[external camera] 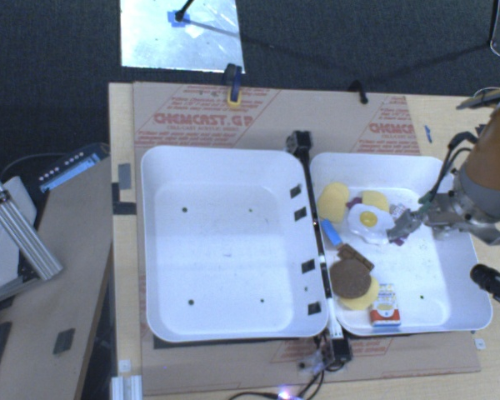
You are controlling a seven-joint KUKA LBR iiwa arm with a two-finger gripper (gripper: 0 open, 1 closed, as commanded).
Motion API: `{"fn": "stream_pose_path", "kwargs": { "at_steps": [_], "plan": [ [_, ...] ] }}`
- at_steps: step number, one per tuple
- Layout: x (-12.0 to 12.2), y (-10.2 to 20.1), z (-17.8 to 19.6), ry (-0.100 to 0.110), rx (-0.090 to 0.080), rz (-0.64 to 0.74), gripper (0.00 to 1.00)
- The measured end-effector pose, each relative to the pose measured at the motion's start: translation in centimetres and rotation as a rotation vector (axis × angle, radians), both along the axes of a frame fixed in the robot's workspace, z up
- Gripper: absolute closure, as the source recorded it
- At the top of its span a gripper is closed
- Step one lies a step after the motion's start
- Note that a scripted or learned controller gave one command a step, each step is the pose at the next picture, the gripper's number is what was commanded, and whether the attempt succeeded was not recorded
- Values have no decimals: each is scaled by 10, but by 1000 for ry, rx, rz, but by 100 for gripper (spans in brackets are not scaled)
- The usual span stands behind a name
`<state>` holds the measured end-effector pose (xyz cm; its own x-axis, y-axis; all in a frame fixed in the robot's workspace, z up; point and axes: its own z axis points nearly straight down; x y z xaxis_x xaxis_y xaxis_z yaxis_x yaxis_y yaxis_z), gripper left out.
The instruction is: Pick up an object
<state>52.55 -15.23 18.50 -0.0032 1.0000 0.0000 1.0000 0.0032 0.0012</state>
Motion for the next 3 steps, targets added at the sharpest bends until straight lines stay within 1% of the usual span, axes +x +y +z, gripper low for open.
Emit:
{"fn": "stream_pose_path", "kwargs": {
  "at_steps": [1, 2, 3],
  "plan": [
    [47, 63, -102, -4, 0, 7, 0],
    [48, 60, -86, -12, -1, 2, 100],
    [15, 77, 4, -4, 0, 2, 100]
  ]
}}
